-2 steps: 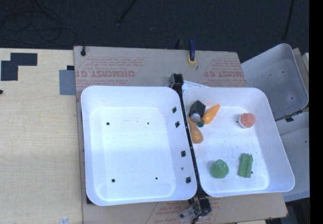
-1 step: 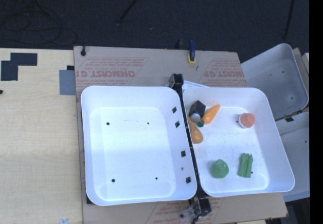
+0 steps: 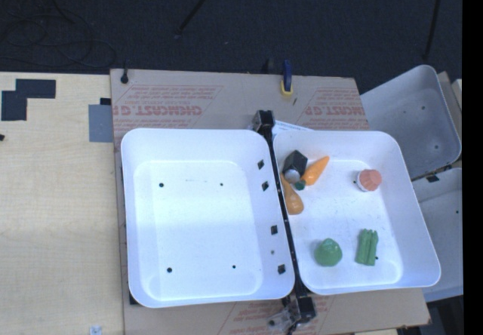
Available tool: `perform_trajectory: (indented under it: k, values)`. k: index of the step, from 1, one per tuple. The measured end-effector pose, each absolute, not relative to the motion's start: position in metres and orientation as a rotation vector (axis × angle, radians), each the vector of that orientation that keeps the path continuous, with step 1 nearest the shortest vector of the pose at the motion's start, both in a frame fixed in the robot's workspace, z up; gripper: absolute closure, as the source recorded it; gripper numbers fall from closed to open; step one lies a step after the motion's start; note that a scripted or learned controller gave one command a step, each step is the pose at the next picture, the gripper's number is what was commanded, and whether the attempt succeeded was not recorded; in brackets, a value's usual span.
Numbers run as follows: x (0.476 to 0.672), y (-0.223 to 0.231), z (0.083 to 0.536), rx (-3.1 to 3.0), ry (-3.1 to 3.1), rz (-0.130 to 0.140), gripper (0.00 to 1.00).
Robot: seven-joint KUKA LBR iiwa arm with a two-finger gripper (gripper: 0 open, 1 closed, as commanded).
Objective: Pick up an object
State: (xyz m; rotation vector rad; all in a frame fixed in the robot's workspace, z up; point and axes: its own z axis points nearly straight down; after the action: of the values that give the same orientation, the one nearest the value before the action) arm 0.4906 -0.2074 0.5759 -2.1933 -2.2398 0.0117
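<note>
The right bin (image 3: 407,198) leaves open floor between its scattered items (carrot (image 3: 315,169), pink disc (image 3: 369,180), green lump (image 3: 328,253), green bundle (image 3: 367,247)), crowding only against the divider wall (image 3: 281,205).

Bins (image 3: 196,146) smooth white plastic (slightly glossy); board (image 3: 189,103) matt brown cardboard.

- A pale wooden bench (image 3: 53,213) carries everything, with dark rectangular patches (image 3: 30,96) near its far left edge.
- A brown cardboard sheet (image 3: 204,103) with red print lies flat on the bench, under both bins.
- The left white bin (image 3: 139,213) sits on the cardboard — it touches the right white bin (image 3: 411,205) along a black clipped seam (image 3: 275,209).
- A blue and yellow clamp (image 3: 287,78) grips the cardboard's far edge.
</note>
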Motion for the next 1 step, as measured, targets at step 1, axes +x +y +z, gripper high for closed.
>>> perform_trajectory:
  k: [1]
  values:
    - [0.4916, -0.2066, 0.585, -2.185, -2.245, 0.014, 1.0]
